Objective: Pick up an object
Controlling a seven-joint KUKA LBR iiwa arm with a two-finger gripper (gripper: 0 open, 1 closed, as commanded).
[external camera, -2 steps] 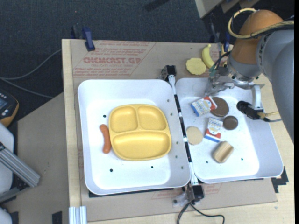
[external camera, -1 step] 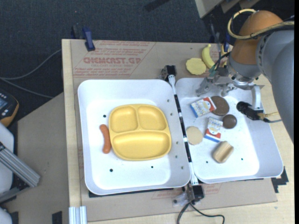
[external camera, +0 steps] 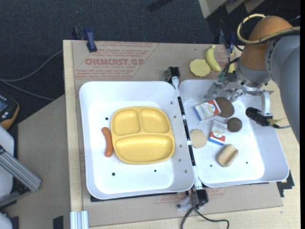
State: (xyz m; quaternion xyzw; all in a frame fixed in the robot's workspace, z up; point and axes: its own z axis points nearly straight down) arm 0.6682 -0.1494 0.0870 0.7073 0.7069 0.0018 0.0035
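The arm comes in from the right, its orange band (external camera: 261,41) high over the far corner of the right bin (external camera: 267,168), and the claw (external camera: 228,90) hangs low near that bin's far edge. From where I stand I cannot tell how the claw is set, and nothing is visibly in it.

Just below the claw lies a small carton (external camera: 207,110) with a red and blue label, touching a dark brown disc (external camera: 225,107) on its right. A little further toward the near side sit a second small carton (external camera: 218,131) and a round brown piece (external camera: 234,124) just beside it. To the lower left of the claw, close to the bin's inner wall, rests a pale round biscuit-like piece (external camera: 198,138), and well below the claw a tan bread roll (external camera: 227,155).

Beyond the claw, out on the worktop (external camera: 124,61), lie a banana (external camera: 213,59) and a yellow round piece (external camera: 199,67).

Far to the claw's left, the left bin (external camera: 95,175) holds a yellow divided plate (external camera: 142,134) with a sausage (external camera: 107,141) just beside its left edge.
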